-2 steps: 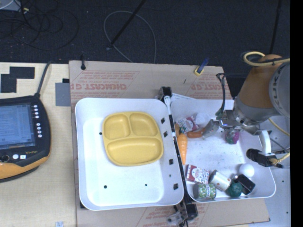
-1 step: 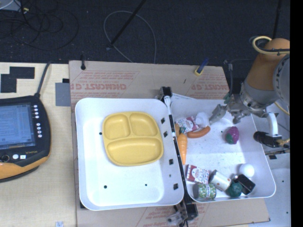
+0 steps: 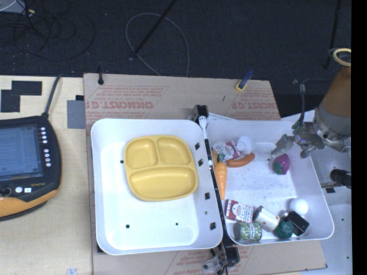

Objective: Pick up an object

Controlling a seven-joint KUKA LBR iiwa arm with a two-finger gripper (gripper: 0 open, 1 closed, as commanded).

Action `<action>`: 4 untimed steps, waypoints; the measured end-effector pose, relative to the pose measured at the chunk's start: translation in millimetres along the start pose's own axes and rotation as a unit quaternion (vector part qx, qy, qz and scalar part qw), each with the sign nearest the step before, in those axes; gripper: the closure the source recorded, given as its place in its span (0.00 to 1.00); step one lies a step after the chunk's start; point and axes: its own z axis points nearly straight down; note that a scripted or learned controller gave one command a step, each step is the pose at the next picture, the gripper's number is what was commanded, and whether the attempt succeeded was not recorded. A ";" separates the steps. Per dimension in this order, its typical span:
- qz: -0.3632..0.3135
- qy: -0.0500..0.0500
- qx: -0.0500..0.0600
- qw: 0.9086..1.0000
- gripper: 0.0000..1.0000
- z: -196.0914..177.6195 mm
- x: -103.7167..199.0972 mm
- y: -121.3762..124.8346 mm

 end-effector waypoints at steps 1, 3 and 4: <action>-0.002 0.001 0.002 1.000 0.00 78.1 3.1 9.2; 0.001 0.000 0.001 1.000 0.00 39.0 33.8 32.7; 0.000 0.000 -0.001 1.000 0.00 87.3 15.4 8.0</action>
